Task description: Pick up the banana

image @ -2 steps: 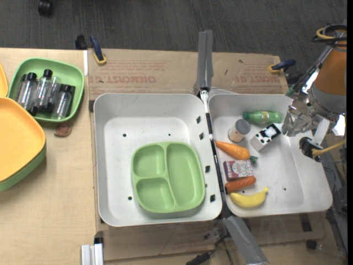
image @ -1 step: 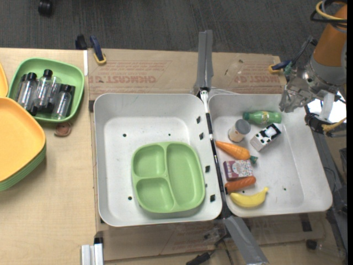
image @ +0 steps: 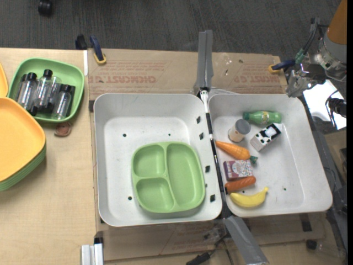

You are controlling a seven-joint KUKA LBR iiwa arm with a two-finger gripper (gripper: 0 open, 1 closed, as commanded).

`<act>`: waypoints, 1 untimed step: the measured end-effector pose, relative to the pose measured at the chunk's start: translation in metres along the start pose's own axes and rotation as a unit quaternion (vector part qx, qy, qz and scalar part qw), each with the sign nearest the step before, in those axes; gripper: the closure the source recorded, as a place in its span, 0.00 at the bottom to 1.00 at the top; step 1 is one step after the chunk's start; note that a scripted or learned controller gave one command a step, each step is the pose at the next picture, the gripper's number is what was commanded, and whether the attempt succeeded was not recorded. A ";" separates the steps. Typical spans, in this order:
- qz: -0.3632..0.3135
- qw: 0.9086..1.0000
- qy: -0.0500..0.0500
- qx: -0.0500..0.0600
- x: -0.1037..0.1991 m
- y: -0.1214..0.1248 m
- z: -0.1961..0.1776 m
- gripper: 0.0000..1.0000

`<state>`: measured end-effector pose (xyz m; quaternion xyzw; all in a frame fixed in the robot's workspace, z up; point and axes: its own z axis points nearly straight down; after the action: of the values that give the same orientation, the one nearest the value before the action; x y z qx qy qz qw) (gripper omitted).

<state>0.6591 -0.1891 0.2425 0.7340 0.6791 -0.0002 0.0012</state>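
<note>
The yellow banana [image: 248, 198] lies curved near the front edge of the right bin [image: 300, 186], just in front of a small orange-red item [image: 240, 183]. The arm comes in at the top right. Its gripper [image: 298, 80] hangs over the back right corner of the right bin, well away from the banana. Cables and wrist hardware crowd the gripper's tip.
The right bin also holds a carrot [image: 233, 149], a purple pouch [image: 238, 169], a green bottle [image: 263, 116], a black-and-white carton [image: 265, 137] and a small round cup [image: 239, 130]. A green divided tray [image: 167, 176] sits in the left bin [image: 110, 148]. Far left are a green dish of bottles [image: 47, 90] and orange plates [image: 16, 142].
</note>
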 end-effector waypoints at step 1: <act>0.271 0.963 0.000 0.002 -0.009 0.000 0.002 1.00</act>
<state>0.6586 -0.1985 0.2406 0.8906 0.4547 -0.0013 0.0002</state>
